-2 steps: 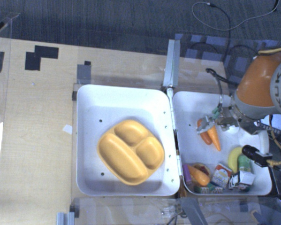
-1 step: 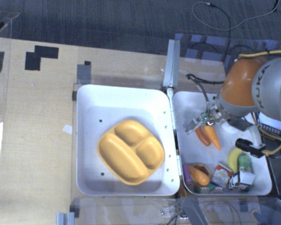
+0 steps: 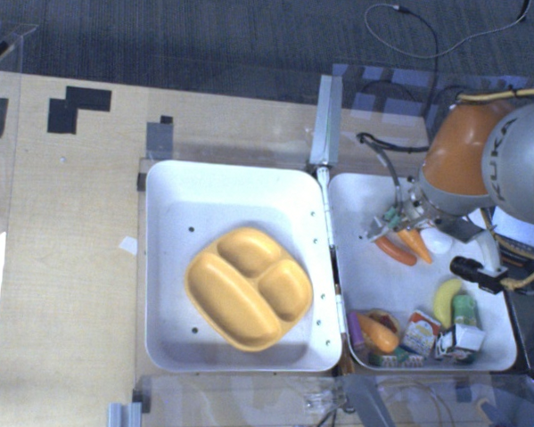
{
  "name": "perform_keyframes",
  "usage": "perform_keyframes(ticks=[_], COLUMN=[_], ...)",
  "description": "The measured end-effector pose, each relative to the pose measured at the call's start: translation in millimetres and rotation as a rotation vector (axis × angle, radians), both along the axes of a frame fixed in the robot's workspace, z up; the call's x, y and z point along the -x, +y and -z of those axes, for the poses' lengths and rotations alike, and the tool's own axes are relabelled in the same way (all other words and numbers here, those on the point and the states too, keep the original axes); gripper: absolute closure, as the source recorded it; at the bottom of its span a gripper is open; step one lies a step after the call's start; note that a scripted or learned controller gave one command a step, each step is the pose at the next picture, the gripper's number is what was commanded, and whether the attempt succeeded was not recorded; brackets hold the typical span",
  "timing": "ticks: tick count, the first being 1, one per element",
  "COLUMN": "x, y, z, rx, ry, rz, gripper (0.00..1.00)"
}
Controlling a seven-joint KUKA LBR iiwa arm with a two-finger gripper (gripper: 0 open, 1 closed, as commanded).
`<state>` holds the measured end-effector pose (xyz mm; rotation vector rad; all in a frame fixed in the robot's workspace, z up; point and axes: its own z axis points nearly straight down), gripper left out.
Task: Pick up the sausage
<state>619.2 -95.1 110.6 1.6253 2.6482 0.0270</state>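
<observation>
The sausage [image 3: 394, 250], a short reddish-brown link, lies in the upper middle of the right bin [image 3: 361, 284]. An orange carrot-like piece [image 3: 416, 246] rests against its right side. My gripper [image 3: 395, 220] hangs just above and behind the two, low over the bin, at the end of the grey arm with the orange band [image 3: 458, 151]. The arm hides the wrist and the bin's far right corner. Nothing shows as lifted off the bin floor.
The left bin [image 3: 169, 203] holds a yellow three-part plate [image 3: 248, 287]. Along the right bin's front edge lie a yellow banana [image 3: 445, 299], a green item [image 3: 465, 309], a small carton [image 3: 420, 333], an orange food piece [image 3: 378, 334] and a purple item [image 3: 356, 328].
</observation>
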Motion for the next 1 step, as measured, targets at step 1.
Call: perform_keyframes(ticks=[1], x=[8.1], y=[82.6], z=[-76.4], rx=[-0.003], ry=[0.030], rz=[-0.033], gripper=[1.00])
